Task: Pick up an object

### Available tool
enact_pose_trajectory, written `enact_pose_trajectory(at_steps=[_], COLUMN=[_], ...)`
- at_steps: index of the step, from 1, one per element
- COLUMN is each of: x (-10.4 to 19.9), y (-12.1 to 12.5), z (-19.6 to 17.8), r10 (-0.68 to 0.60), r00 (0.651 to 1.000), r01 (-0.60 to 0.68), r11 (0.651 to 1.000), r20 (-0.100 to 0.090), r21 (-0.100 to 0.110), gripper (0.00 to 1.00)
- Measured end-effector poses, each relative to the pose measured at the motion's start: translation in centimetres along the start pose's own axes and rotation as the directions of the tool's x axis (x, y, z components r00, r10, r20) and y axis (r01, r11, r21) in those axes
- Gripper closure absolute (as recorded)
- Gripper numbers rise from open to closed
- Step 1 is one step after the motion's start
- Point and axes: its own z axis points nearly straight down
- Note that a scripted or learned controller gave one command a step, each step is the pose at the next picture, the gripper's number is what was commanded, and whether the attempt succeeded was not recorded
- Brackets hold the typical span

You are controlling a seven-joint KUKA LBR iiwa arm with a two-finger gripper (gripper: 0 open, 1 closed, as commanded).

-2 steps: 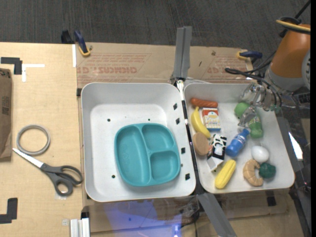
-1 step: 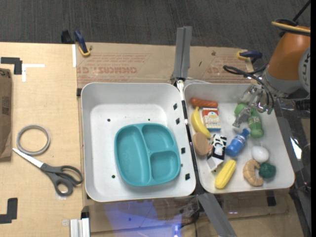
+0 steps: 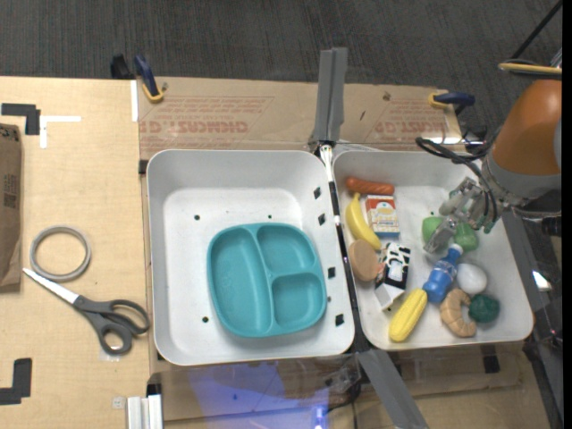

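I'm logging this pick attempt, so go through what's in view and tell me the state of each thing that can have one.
gripper: over the right bin, just above the green object, fingers unclear.
green object: lying in the bin.
teal divided plate: flat in the left bin, compartments bare.
banana: lying on its side.
scissors: shut, on the bench.
tape roll: lying flat.
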Motion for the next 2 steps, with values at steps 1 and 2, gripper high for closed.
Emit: enact_pose_trajectory(at_steps=[1, 2], x=[-0.11, -0.10], y=[0.08, 0.10], z=[-1.03, -1.03], r10=[-0.003, -0.003], r00=[1.000, 1.000], r01=[0.003, 0.003], r11=[1.000, 1.000], r20=[0.005, 0.005], r21=[0.000, 0.000], gripper=[1.00, 0.00])
